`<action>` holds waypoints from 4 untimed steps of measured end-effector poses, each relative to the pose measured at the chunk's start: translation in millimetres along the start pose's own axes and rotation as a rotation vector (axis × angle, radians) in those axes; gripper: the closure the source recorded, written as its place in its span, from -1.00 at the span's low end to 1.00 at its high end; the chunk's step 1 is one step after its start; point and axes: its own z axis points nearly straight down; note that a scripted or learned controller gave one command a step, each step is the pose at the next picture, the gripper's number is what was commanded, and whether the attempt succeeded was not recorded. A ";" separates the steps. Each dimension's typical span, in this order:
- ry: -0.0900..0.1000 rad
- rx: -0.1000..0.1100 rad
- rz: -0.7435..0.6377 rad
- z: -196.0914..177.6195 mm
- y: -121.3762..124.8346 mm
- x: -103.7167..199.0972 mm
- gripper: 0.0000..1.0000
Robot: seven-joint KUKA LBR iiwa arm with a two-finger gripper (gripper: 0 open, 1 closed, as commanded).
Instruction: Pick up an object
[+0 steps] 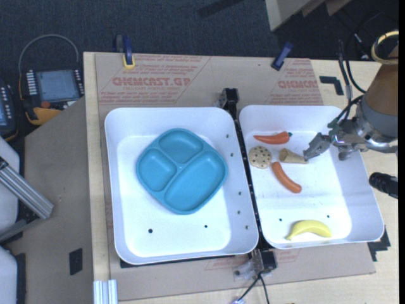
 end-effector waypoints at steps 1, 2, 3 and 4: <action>0.001 0.002 0.000 51.6 9.0 -3.6 -1.00; 0.002 0.008 0.001 113.4 11.8 -7.2 -1.00; 0.002 0.003 0.001 112.7 11.7 -7.0 -1.00; 0.001 0.000 0.001 102.0 12.4 -7.0 1.00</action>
